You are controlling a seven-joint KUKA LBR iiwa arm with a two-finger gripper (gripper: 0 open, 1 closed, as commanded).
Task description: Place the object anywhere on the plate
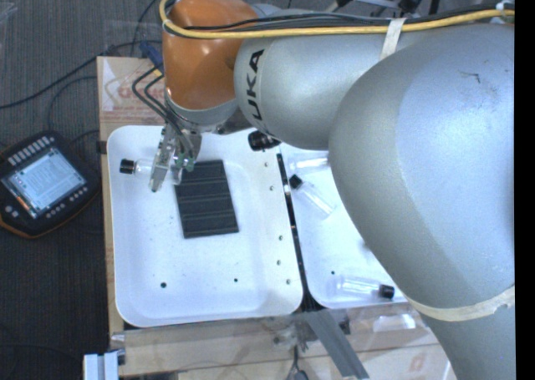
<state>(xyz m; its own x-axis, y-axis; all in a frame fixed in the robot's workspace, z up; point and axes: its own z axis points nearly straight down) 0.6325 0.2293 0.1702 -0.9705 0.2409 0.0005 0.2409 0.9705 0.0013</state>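
A black ribbed plate (207, 198) lies flat in the middle of the left white bin (150, 286). A small clear vial with a black cap (128, 167) lies on the bin floor near the left wall, to the left of the plate. My gripper (169, 169) hangs from the orange wrist just above the plate's upper left corner, with the vial's clear end close by its left finger (156, 173). The gripper is open and nothing sits between its fingers.
The right bin (322, 240) holds clear vials: one near the divider (314, 199), one with a black cap at the front (361, 287). The big grey arm covers most of the right side. A teach pendant (42, 182) lies on the floor to the left.
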